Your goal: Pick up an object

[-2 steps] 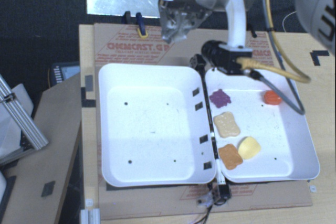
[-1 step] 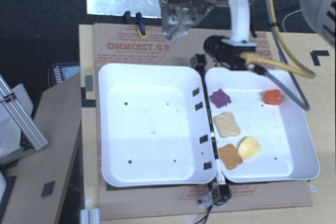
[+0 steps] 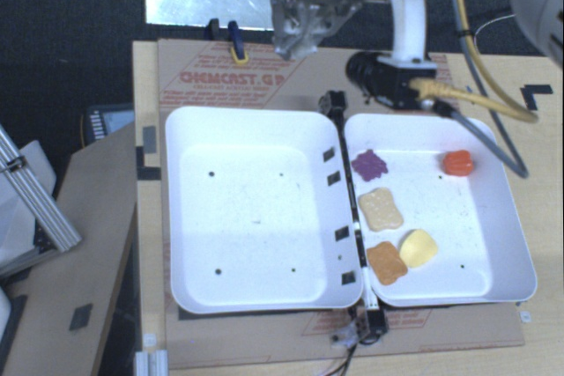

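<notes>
The right bin (image 3: pixel 493 216) holds several small objects: a purple piece (image 3: pixel 369 163), a red-orange piece (image 3: pixel 457 162), a beige slab (image 3: pixel 382 209), a yellow piece (image 3: pixel 419 248) and an orange-brown piece (image 3: pixel 386 262). My gripper (image 3: pixel 295 44) hangs high at the top of the camera view, above the bench's far edge behind the left bin (image 3: pixel 189 189). It is well away from every object, and nothing shows between its fingers.
A black hinge strip (image 3: pixel 348 207) runs between the two bins. A blue and yellow clamp (image 3: pixel 236 44) sits on the cardboard behind the left bin. Grey aluminium rails (image 3: pixel 35 198) stand off the bench at the left.
</notes>
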